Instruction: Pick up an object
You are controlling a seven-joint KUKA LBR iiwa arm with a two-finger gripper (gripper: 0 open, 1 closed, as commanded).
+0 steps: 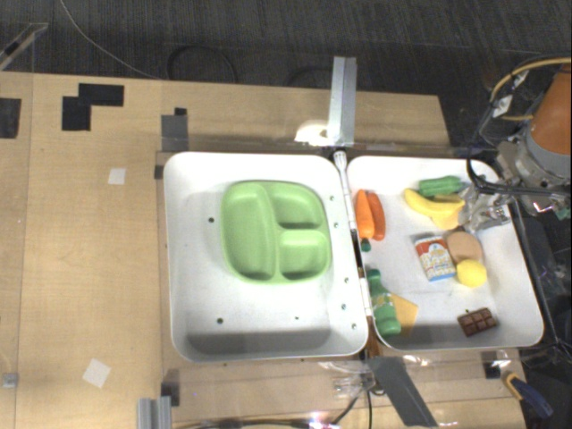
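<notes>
The right bin (525, 286) holds several toy foods: a yellow banana (433, 206), a green pepper (440, 186), an orange carrot (369, 214), a red and white carton (435, 258), a brown bun (464, 243), a lemon (472, 274), a chocolate bar (476, 322), a green bottle (383, 306) and a cheese wedge (405, 309). My gripper (488, 210) hangs over the bin's upper right part, just right of the banana's tip and above the bun. Nothing shows in its grasp.
The left bin (183, 257) holds a green divided plate (273, 231). A metal post (343, 96) stands behind the seam between the bins. My arm (545, 141) comes in from the right, with cables beside it.
</notes>
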